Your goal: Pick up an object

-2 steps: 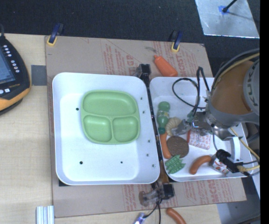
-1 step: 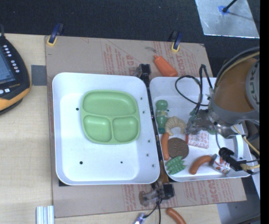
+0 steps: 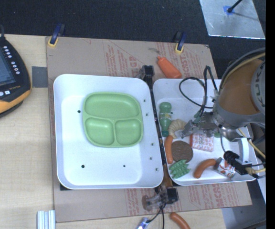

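The grey arm with its orange band reaches in from the right and hangs low over the right-hand shallow white bin. Its hand sits above the middle of that bin, dark metal parts and black cables crowding around it; whether it is spread or pressed together I cannot tell, as the wrist hides most of it.

Toy food is scattered in that bin. A green bottle-shaped toy stands along the left wall, with a pale beige shell-like piece just beside it. Below them lie a slim orange carrot-like stick, a round brown patty and a green ridged leafy piece. A white packet with red print lies just under the hand, perhaps touching it. An orange-red sausage rests near the front wall, and a small red and white object lies beside it at the right.

The left-hand shallow white bin holds a light green plastic plate with three compartments. Both bins rest on a brown cardboard sheet on the light wooden surface. An orange toy carrot lies on the cardboard behind the bins, and an orange and black control pendant sits at the far left.
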You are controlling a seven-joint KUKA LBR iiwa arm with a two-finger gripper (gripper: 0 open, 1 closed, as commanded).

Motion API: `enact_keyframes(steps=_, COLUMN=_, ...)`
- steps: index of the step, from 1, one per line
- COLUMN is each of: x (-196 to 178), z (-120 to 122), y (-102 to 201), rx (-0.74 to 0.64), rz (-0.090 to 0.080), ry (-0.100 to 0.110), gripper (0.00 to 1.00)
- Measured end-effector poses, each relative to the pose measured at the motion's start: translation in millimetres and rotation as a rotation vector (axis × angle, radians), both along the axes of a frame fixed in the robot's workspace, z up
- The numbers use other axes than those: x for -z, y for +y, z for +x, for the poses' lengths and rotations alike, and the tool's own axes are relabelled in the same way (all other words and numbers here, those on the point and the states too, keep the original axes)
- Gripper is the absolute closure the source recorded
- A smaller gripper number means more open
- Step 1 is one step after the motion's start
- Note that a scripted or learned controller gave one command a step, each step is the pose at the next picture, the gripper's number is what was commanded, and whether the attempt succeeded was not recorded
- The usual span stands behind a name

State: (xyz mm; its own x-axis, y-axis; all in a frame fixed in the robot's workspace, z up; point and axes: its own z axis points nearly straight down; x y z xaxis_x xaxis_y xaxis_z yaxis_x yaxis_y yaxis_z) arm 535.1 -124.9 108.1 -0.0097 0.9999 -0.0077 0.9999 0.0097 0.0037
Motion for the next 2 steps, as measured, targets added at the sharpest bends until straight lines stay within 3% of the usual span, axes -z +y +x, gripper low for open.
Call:
enact_keyframes(steps=1, x=16, z=92, y=-70, rx=0.006, rz=0.008, ry=0.006, gripper=0.0)
enact_keyframes(steps=2, x=-75, z=25, y=23, rx=0.003, rz=0.008, ry=0.007, gripper=0.0)
